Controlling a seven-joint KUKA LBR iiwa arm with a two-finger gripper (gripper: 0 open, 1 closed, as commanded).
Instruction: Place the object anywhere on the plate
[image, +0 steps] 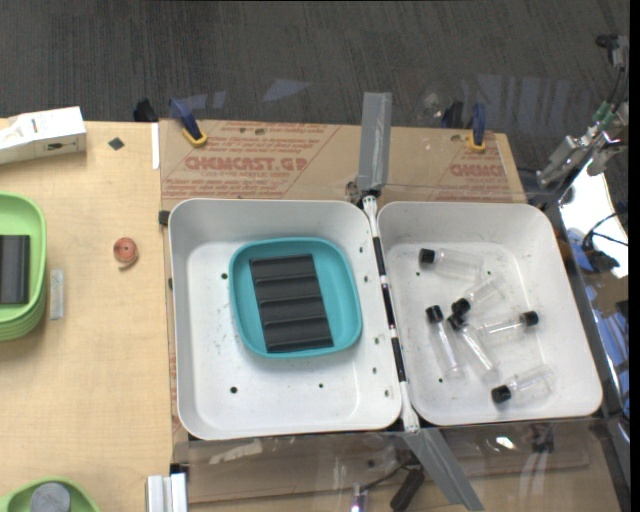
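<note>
Clear vials (470, 330) are lying loose in the right bin (560, 390), teal plate (345, 300) sitting centre-left. Can't tell claw state. Picking an outlying vial is looking safest.

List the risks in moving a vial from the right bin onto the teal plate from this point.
1. The clear vials in the right bin lie tangled, some touching or crossing, so a grasp may catch two or slip.
2. They are round and lying flat, so one could roll away when nudged.
3. The teal plate already bears a dark ribbed block; a vial dropped on it may roll off.
</note>
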